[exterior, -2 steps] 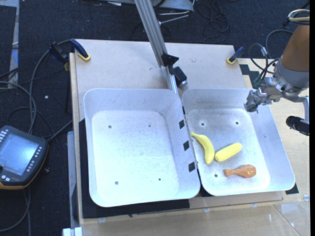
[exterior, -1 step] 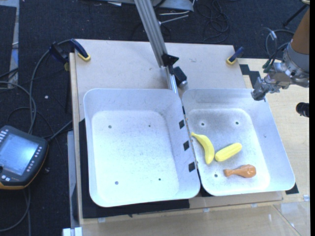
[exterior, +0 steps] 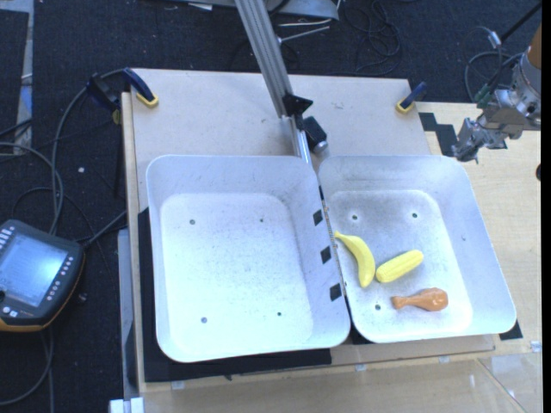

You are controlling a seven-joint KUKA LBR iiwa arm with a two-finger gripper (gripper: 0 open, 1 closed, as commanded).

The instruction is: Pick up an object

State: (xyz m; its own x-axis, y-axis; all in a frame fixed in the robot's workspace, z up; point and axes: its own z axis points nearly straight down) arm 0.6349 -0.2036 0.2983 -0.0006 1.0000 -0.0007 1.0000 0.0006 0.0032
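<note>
The right bin (exterior: 465, 222) holds three things near its front left. A yellow banana (exterior: 360, 257) lies curved beside the divider. Just right of it rests a yellow corn cob (exterior: 399, 265). In front of both lies an orange-brown chicken drumstick (exterior: 422, 300). My gripper (exterior: 469, 141) hangs at the far right of the view, above the bench just behind the right bin's back right corner, well away from all three things. Nothing shows between its fingers.
The left bin (exterior: 172, 256) sits beside the right one. A slanted metal post (exterior: 267, 50) rises from the bench behind the bins. Yellow clamps (exterior: 146, 100) grip the board's back corners. A teach pendant (exterior: 30, 274) lies on the floor at left.
</note>
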